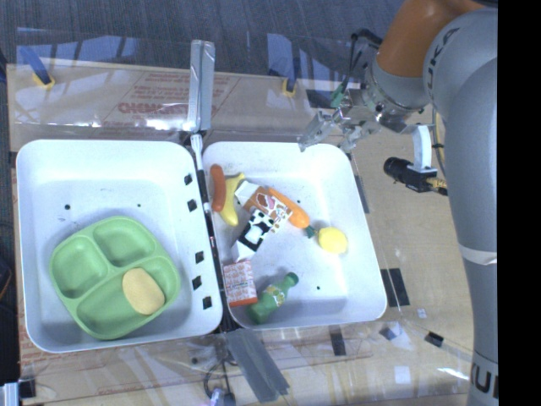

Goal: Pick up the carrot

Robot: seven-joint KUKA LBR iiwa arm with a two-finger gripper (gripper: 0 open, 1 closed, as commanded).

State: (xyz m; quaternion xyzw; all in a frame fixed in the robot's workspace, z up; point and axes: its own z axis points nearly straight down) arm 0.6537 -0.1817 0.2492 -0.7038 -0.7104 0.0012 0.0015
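A two-finger gripper (325,134) is seen poised over the far rim of the right bin (359,290), its fingers spread wide and closed on nothing. The carrot (295,213), the object to be picked up, is found near the middle of that bin, its orange body partly covered by a small carton (269,201) that is laid across it, with only the right-hand end and green stalk left exposed. A black-and-white carton (255,229) is pressed in just below, and a banana (229,201) and a sausage (218,188) are crowded along the left wall. A lemon (333,241) is set just to the right of the carrot's tip, while a green bottle (272,299) and a red-labelled packet (239,282) are left at the near edge. In the left bin (34,227), a green divided plate (93,265) is occupied by a yellow sponge-like oval (143,291). The risk is judged to lie in the clutter: the carton could be seized in place of the carrot if the descent is aimed at the centre of the pile, or the carrot could be nudged farther beneath it. A grasp at the exposed tip could be spoiled by the lemon being caught or rolled aside, and a thin tapered end could be squeezed out from between the fingers as they are closed.
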